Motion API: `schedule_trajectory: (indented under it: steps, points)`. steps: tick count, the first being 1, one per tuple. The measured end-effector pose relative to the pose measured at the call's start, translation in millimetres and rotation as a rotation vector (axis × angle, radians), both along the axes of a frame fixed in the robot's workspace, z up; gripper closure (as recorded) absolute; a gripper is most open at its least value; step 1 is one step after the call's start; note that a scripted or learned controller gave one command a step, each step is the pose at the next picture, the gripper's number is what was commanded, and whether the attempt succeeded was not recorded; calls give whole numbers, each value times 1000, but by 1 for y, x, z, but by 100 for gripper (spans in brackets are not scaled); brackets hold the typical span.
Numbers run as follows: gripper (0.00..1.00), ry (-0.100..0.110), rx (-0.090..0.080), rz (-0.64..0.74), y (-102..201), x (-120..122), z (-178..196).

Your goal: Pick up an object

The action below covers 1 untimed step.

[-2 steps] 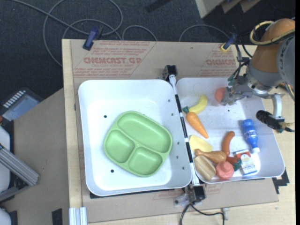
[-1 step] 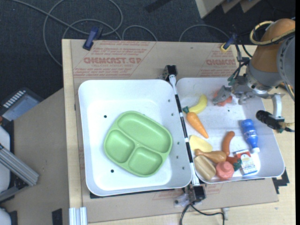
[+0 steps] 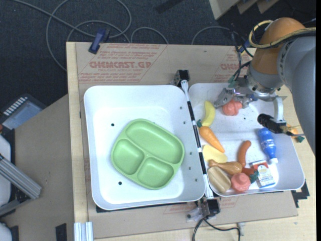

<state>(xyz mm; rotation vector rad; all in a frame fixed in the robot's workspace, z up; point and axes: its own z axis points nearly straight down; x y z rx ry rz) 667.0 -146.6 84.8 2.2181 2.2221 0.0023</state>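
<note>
From above, you saw the pincer (image 3: pixel 233 98) low at the far end of the right bin (image 3: pixel 291 170), its fingers spread to either side of a pink toy (image 3: pixel 230 108) just below them; whether they touched it you could not tell. Left of the pincer lay a banana (image 3: pixel 209 114), with a carrot (image 3: pixel 211 138) nearer the camera. Right of it sat a blue bottle (image 3: pixel 267 144). Far to its left, the other bin (image 3: pixel 95 134) held a green plate (image 3: pixel 146 153).
</note>
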Motion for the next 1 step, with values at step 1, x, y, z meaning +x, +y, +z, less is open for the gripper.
schedule_trajectory:
  steps: [1]
  points:
    - [100, -4, -3, 1, 0, 1, 11]
